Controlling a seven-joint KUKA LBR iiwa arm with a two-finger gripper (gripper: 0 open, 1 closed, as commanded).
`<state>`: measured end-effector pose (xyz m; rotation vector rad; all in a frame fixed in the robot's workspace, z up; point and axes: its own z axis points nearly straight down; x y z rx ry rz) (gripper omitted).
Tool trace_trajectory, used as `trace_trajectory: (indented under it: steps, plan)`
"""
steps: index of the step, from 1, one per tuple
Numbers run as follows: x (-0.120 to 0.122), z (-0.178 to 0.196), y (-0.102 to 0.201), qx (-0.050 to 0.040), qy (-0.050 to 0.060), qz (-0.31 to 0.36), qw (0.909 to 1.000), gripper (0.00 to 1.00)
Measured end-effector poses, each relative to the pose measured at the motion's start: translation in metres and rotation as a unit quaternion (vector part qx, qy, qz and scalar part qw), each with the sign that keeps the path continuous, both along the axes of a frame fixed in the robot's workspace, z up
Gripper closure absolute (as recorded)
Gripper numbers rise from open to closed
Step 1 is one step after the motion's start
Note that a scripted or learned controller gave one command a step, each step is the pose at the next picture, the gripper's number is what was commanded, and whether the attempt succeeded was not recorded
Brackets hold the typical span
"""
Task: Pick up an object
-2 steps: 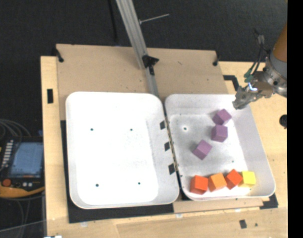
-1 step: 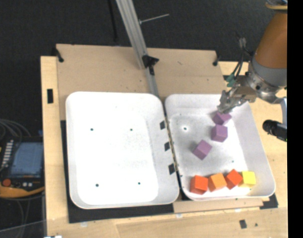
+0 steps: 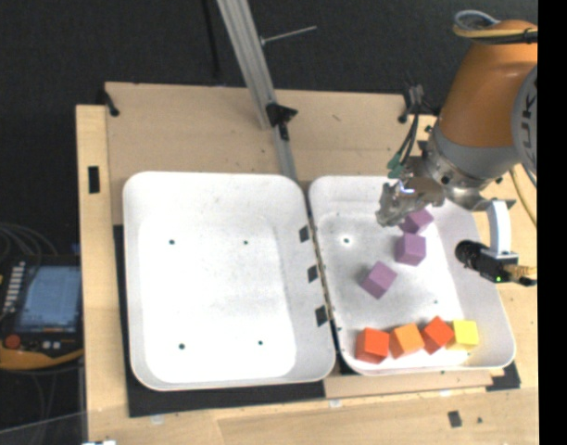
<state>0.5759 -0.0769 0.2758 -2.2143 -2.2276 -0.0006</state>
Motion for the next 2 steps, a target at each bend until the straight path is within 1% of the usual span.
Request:
trace_trajectory:
  steps: [1, 2]
  plan:
    - [0.003, 0.000, 0.052, 0.0003, 0.000, 0.000, 1.0000, 1.00]
    - [-0.013, -0.010, 0.101, 0.0004, 0.000, 0.000, 1.0000, 1.00]
